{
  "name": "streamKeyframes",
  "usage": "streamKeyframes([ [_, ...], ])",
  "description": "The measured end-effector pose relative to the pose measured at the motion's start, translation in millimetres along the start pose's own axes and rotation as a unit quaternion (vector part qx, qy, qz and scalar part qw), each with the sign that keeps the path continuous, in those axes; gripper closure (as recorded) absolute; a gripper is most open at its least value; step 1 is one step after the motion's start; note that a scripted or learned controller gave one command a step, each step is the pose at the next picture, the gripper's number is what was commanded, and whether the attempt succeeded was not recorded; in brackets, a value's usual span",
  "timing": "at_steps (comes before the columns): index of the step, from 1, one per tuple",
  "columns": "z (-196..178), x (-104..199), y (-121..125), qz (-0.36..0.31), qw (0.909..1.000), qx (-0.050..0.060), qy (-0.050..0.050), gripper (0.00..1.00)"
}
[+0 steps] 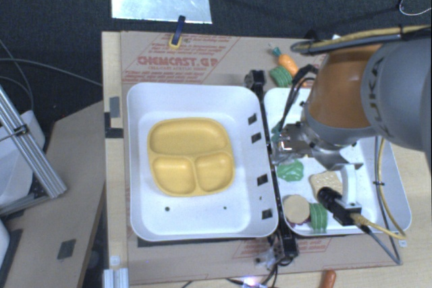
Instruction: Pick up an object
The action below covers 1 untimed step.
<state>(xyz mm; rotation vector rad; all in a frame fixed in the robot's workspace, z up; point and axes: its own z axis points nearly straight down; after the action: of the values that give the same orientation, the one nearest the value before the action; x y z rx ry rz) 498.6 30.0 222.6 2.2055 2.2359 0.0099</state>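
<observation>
Gripper [287, 143] low in the right bin [402, 209], among toy food.
A green leaf [291, 170] lies in this bin just beside the gripper, whose state I cannot tell. A cracker [326, 181], a tan disc [295, 208] and a green piece [317, 216] lie towards the bin's near edge. The left bin [202, 98] beside it holds a yellow tray [191, 155].

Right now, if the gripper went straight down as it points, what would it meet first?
Probably the green piece beside the gripper in the right bin; depth is unclear, so it might touch bare bin floor instead.
</observation>
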Motion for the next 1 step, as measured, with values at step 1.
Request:
streamKeyframes([
  [1,-150.0,35.9,-9.5,0.001,1.0000,-0.006,0.001,1.00],
])
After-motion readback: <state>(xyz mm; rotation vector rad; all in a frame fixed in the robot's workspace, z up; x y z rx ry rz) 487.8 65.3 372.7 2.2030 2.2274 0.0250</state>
